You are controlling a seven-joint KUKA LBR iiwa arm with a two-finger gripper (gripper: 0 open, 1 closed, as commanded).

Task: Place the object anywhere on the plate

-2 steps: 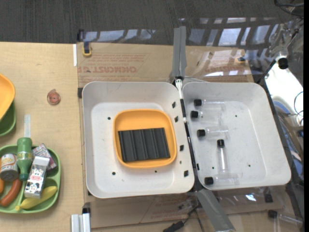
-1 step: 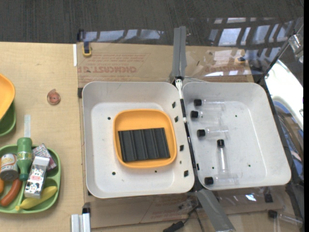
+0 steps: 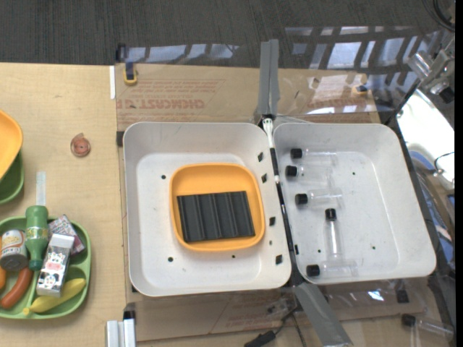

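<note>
A yellow-orange square plate [image 3: 215, 173] sits in the middle of the left white bin [image 3: 148, 215]. A black ribbed slab [image 3: 217, 217] lies flat on the plate and covers most of its floor. In the right white bin [image 3: 412, 215] lie several clear tubes with black caps, one near the back left [image 3: 312, 154], one in the middle [image 3: 332, 231] and one at the front [image 3: 329, 270].
On the bench at the far left stand a green tray of toy food [image 3: 43, 270] and a yellow bowl [image 3: 7, 147], with a small pink disc [image 3: 81, 145] nearby. A grey post [image 3: 268, 78] rises behind the seam between the bins. Cables and grey hardware [image 3: 434, 63] crowd the upper right.
</note>
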